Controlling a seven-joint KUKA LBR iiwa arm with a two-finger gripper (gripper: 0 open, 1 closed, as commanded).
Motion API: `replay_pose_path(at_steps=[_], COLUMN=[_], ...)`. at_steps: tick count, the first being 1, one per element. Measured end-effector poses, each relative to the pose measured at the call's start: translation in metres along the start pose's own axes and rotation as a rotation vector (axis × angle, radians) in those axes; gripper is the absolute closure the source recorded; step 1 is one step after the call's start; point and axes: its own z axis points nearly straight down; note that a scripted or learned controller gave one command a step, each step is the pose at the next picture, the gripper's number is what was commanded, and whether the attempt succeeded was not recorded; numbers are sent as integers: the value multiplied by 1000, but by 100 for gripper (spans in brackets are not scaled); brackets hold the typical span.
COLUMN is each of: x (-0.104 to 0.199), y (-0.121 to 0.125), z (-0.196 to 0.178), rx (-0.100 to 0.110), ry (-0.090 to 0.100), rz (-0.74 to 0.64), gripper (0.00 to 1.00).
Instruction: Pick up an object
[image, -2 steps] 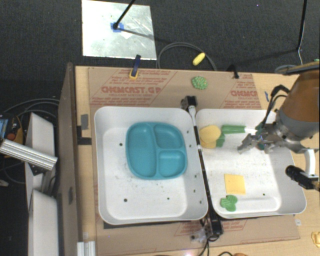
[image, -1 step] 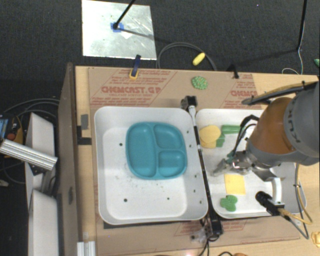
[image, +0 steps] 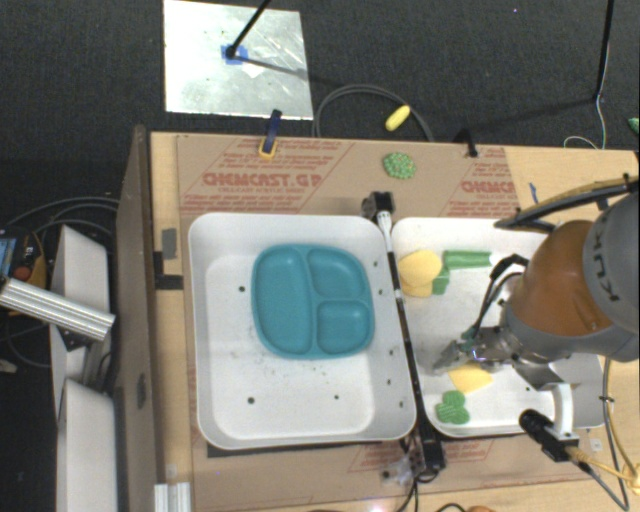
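Observation:
My gripper (image: 462, 355) hangs low in the right bin (image: 425, 325), just above a small yellow piece (image: 470, 379) near the bin's front. A green knobbly toy (image: 453, 406) lies at the bin's front edge, left of and below the yellow piece. Near the back left corner of the same bin rests a yellow toy (image: 420, 271) with a green bar (image: 466, 260) beside it. Nothing is visible between the metal fingertips, and their spacing is unclear from this angle.
The left bin (image: 220, 400) holds a teal divided plate (image: 312, 300). A green knobbly ball (image: 399, 165) and a yellow object (image: 398, 118) lie on the cardboard behind the bins. The arm's orange band (image: 565, 280) covers the right bin's right part.

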Motion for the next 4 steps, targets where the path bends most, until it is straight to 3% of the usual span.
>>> replay_pose_path(at_steps=[1, 2, 3, 4], x=[-55, 9, -39, 17], y=[79, -2, 2, 2], z=[-2, -16, -43, 1], rx=[-12, 3, -5, -3], ry=[-6, 3, -3, -1], rz=[-5, -4, 1, -8], gripper=[0, 0, 0, 0])
